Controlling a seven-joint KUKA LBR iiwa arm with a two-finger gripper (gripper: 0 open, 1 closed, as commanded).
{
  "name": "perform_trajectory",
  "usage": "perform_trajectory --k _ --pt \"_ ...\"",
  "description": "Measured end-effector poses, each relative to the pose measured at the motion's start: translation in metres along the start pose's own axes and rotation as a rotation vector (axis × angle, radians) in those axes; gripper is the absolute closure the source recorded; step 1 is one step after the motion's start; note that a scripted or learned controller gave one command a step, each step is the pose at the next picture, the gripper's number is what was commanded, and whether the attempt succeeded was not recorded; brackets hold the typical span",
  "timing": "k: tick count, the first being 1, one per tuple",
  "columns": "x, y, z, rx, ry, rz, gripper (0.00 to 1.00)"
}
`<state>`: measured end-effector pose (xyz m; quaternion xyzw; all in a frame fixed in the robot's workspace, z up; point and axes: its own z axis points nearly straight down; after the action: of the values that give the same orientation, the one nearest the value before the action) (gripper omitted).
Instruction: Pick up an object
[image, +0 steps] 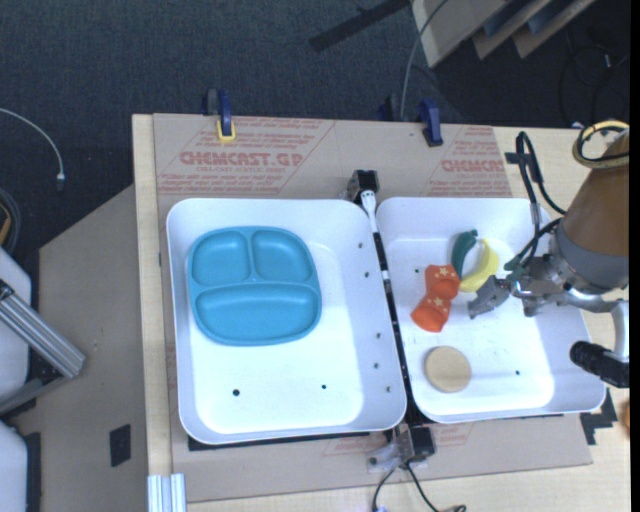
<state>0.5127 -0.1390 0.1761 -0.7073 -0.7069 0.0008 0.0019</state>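
Bins are set side by side on the bench. A blue divided plate (256, 286) is seen in the left bin (200, 400). In the right bin (530, 395), an orange cup (437, 298), a tan disc (448, 368) and a yellow-green object (474, 257) are found. The gripper (492, 296) is positioned just right of the cup, jaws spread, nothing pinched.
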Motion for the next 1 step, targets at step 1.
perform_trajectory --k 1 --pt "-0.0084 0.0025 0.0528 -0.004 -0.001 0.000 0.00"
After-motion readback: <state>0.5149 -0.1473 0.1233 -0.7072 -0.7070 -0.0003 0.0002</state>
